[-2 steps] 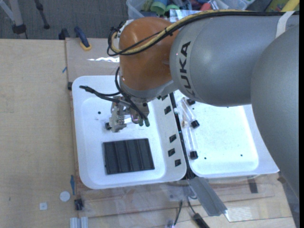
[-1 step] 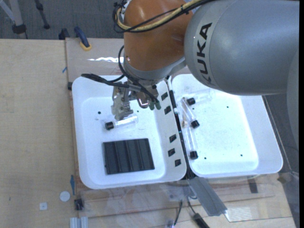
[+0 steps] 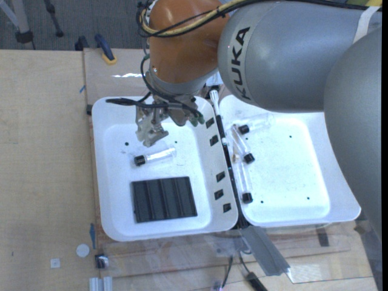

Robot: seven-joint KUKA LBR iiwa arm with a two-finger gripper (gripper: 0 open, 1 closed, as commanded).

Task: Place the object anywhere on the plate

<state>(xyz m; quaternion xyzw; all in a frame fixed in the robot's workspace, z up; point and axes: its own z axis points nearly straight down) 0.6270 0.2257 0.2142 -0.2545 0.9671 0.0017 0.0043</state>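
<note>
Left bin (image 3: pixel 109 162), mid-floor: your tube (image 3: pixel 154 157) lies flat, clear body, black cap at its left end. Just below it sits the plate (image 3: pixel 163 199), a dark ribbed slab, apart from the tube. Gripper (image 3: pixel 151 135) hangs just above the tube's upper side, not touching that you can make out; whether it is open or closed you cannot tell. Right bin (image 3: pixel 303 162) has three more capped tubes (image 3: pixel 242 156) along its left wall.
</note>
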